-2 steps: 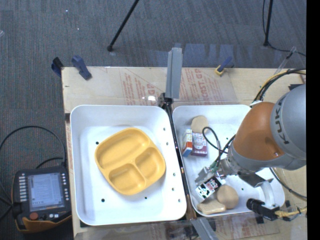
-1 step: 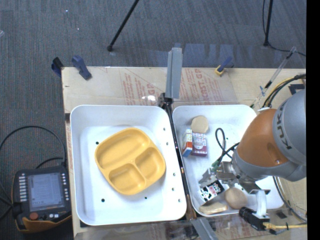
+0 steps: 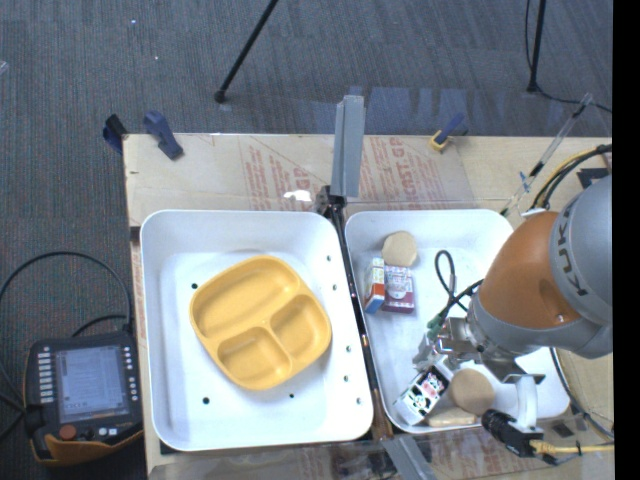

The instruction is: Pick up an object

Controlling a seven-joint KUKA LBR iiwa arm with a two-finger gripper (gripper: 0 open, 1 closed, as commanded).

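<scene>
Camera view | fingers (image 3: 447, 360) (state unclear) | tan round object (image 3: 472, 390) just beside, right bin (image 3: 500, 224)

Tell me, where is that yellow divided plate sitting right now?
The yellow divided plate lies in the middle of the left white bin, across the divider from the right bin, which holds the small carton and the arm's wrist.

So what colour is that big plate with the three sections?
Yellow; the plate shows in the camera view.
</scene>
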